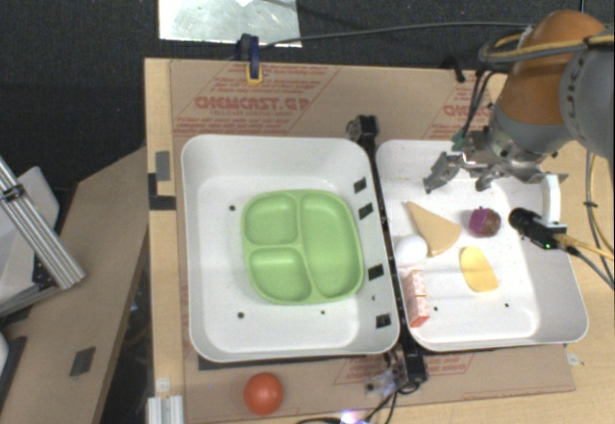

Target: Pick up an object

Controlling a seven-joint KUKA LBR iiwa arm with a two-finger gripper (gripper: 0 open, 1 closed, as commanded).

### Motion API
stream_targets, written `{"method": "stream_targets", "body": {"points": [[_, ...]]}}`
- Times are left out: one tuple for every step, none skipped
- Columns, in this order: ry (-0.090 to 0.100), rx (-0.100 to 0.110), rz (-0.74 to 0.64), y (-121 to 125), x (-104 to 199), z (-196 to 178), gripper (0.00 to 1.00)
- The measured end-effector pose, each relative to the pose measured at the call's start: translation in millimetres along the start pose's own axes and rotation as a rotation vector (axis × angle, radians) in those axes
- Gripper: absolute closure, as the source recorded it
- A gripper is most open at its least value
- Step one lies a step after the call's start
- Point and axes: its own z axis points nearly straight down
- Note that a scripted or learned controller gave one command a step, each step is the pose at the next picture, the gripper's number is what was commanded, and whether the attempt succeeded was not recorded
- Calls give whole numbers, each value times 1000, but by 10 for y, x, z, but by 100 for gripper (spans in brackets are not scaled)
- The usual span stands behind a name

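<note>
Right now my gripper [463,173] hangs over the right bin [562,311], fingers spread with nothing between them.

From my remote seat, taking the right bin as the dial: the gripper sits at about twelve o'clock, a tan wedge [432,227] lies near the centre, a purple ball [483,220] at two o'clock of the wedge, a yellow piece [478,270] at five, a white ball [410,248] touching the wedge at eight, and a red-and-white packet [416,296] at seven. A green divided tray [300,246] rests in the left bin [216,172]; an orange ball [263,393] lies on the bench [192,105] at six.
</note>
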Motion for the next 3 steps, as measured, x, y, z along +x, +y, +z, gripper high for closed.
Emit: {"method": "stream_targets", "body": {"points": [[0,-2,0,-54,-39,443,0],[1,-5,0,-41,-31,824,0],[0,-8,-1,-33,-35,703,100]]}}
